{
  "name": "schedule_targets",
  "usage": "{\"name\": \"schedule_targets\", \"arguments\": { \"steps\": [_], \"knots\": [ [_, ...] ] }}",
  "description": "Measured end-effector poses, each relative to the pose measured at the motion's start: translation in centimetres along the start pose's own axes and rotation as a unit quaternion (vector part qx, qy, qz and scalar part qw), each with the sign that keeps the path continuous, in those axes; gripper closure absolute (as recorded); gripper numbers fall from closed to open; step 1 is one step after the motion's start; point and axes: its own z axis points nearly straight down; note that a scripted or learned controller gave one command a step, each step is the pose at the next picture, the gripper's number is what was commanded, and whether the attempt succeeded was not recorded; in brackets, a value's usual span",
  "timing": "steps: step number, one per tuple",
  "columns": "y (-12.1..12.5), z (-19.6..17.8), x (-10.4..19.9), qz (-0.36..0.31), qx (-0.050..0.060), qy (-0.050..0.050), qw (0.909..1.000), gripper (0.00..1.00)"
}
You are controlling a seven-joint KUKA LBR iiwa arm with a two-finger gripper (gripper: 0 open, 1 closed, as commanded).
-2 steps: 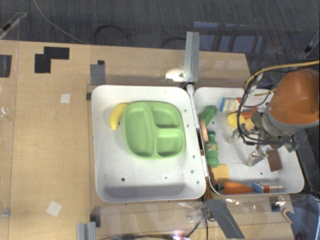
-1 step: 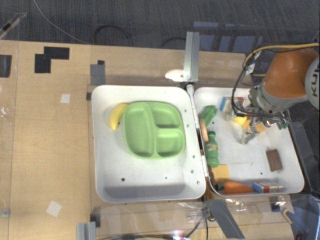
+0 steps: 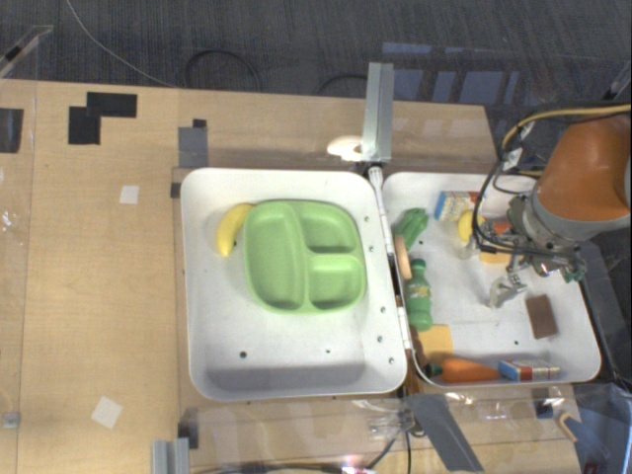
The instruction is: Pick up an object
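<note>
Here the jaws (image 3: 506, 291) hang low over the right bin (image 3: 464, 324); whether they stand open or shut, I cannot tell. A brown block (image 3: 540, 316) lies just beside them, apart. Left of them lies a green bottle (image 3: 420, 297). The left bin (image 3: 207, 344) holds a green tray (image 3: 301, 255) and a banana (image 3: 231, 227), on the tabletop (image 3: 89, 294).
</note>
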Motion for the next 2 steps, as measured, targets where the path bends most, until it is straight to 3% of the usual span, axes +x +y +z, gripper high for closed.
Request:
{"name": "schedule_targets", "arguments": {
  "steps": [1,2],
  "knots": [
    [7.9,-0.2,-0.6,-0.073,0.003,-0.003,0.9973,0.0],
    [8.2,-0.2,1.2,-0.058,0.001,-0.004,0.9983,0.0]
  ]
}}
